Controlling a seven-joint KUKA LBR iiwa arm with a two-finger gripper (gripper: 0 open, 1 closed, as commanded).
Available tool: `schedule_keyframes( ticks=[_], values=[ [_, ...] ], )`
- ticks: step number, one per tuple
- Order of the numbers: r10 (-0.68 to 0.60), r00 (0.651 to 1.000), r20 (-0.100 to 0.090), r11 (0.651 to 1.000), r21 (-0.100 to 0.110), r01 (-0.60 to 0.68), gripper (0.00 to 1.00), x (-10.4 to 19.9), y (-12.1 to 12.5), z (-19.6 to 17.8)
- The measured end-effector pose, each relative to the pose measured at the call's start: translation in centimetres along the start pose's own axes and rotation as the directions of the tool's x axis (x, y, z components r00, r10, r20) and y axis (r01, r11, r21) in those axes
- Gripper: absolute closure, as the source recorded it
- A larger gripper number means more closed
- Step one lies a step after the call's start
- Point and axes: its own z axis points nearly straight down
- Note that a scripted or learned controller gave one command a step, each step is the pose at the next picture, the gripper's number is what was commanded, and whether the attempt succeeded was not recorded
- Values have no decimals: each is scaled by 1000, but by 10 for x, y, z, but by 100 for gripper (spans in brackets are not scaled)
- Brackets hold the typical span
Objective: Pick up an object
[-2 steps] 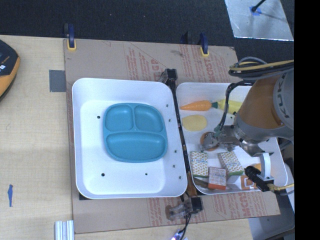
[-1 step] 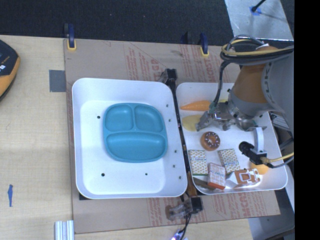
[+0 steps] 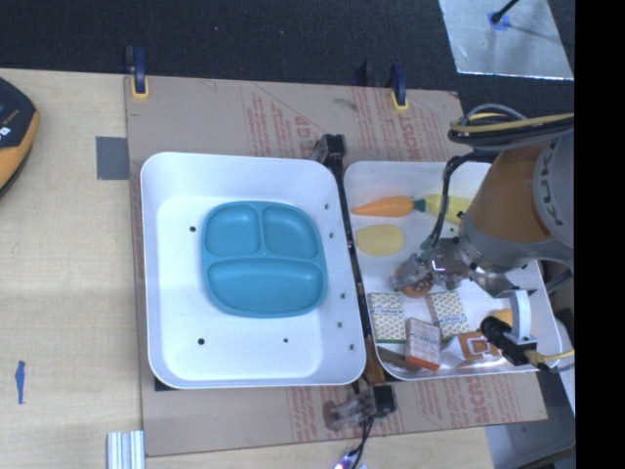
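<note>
The right bin holds an orange carrot, a pale yellow disc, a yellow piece, several cracker-like squares, a small brown box and an orange item. My gripper reaches down into the middle of this bin, just below the yellow disc. Its tips sit at a small dark brownish object. The grey arm with its orange band covers the bin's right part.
The left bin holds a blue divided plate. Clamps sit at the seam between the bins. A yellow and black device lies at the far left. Cables run over the arm.
</note>
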Motion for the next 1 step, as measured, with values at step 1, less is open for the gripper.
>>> schedule_keyframes(
  ticks=[1],
  values=[
    [-6, 1000, 0, 1000, -7, 6, 0, 30, 20, -1]
  ],
)
